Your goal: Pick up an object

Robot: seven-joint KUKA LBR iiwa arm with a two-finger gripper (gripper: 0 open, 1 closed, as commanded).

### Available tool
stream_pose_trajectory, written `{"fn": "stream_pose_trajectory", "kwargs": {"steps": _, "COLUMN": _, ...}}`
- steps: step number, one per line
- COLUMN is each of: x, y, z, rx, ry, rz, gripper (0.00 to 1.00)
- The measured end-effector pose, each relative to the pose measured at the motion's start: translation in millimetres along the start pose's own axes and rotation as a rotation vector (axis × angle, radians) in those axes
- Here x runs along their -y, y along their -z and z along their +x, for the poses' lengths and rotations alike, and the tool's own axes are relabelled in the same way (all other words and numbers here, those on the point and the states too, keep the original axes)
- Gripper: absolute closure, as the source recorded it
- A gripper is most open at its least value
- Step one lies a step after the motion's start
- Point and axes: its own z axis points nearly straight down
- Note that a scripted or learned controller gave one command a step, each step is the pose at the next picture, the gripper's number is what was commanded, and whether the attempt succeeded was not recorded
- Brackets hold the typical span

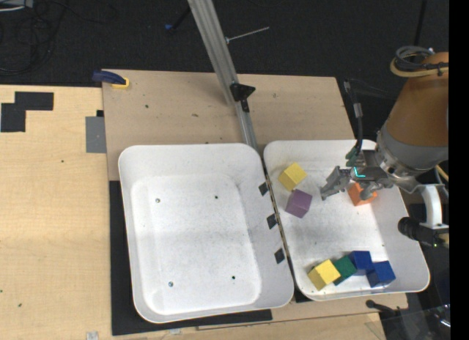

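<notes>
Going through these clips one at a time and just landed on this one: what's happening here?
The grey arm reaches in from the right, its gripper low over the right bin, right beside an orange block. Whether it has hold of the block can't be told from this view. Also in that bin: a yellow cube and a purple cube near the divider, and a cluster of yellow, green and blue blocks along the near edge. The left bin sits alongside.

Arm [418, 122] reaches in from right — hand [350, 182] low (tilted).
</notes>
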Motion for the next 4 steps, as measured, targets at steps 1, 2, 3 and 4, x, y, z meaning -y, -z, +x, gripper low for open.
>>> {"fn": "stream_pose_trajectory", "kwargs": {"steps": 1, "x": -0.7, "y": 2.7, "z": -1.4, "rx": 0.001, "ry": -0.005, "rz": -0.006, "gripper": 0.0}}
{"fn": "stream_pose_trajectory", "kwargs": {"steps": 2, "x": 7.6, "y": -55.4, "z": 5.6, "rx": 0.0, "ry": -0.003, "rz": 0.001, "gripper": 0.0}}
{"fn": "stream_pose_trajectory", "kwargs": {"steps": 3, "x": 3.5, "y": -100.8, "z": 3.8, "rx": 0.0, "ry": -0.004, "rz": -0.001, "gripper": 0.0}}
{"fn": "stream_pose_trajectory", "kwargs": {"steps": 4, "x": 2.5, "y": -138.5, "z": 4.3, "rx": 0.001, "ry": -0.005, "rz": -0.007, "gripper": 0.0}}
